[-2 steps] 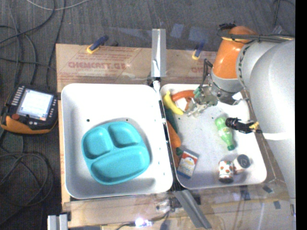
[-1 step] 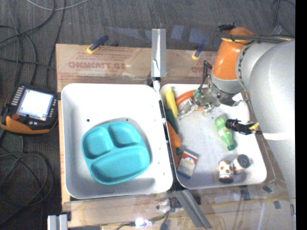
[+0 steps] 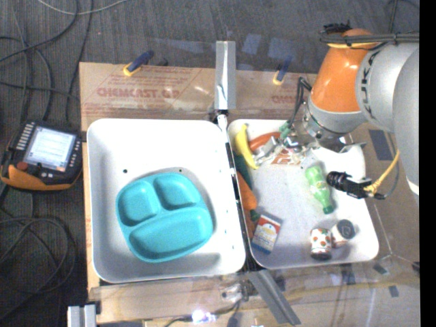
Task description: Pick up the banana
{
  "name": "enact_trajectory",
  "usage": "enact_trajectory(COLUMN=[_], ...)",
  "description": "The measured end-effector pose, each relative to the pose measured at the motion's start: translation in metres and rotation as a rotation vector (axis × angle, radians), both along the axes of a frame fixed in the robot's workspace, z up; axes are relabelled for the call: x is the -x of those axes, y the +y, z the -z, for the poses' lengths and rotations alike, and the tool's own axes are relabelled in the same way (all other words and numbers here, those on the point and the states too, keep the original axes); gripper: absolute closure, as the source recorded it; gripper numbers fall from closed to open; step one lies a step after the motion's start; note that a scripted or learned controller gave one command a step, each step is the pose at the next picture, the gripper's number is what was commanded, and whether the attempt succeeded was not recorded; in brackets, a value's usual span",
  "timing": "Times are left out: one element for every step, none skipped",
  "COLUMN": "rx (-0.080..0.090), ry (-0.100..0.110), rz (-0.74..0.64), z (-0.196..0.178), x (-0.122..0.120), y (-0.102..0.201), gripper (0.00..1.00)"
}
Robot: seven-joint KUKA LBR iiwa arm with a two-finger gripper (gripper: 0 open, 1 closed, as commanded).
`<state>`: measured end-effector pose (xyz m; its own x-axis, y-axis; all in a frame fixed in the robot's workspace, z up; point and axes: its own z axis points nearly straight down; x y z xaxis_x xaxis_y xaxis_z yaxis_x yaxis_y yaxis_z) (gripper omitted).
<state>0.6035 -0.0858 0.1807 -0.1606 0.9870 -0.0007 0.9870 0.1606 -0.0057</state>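
In right bin point(image 3: 368, 251): banana point(image 3: 241, 148) just left of gripper point(image 3: 291, 138); gripper state unclear.

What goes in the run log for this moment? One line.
gripper: over right bin | banana: lying at bin's left wall, not held

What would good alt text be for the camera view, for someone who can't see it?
A grey robot arm with an orange band reaches from the right, its gripper low over the right white bin, close to a curved yellow banana at that bin's upper left. The left white bin holds a teal divided plastic plate.
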Motion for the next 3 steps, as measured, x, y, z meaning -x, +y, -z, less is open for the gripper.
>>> enact_trajectory(rx=[-0.001,0.009,0.0], ry=[0.001,-0.02,-0.014], rz=[0.021,-0.212,0.179], z=[0.0,0.091,0.092], x=[0.021,0.031,-0.013], y=[0.018,-0.023,-0.029], gripper=[0.0,0.0,0.0])
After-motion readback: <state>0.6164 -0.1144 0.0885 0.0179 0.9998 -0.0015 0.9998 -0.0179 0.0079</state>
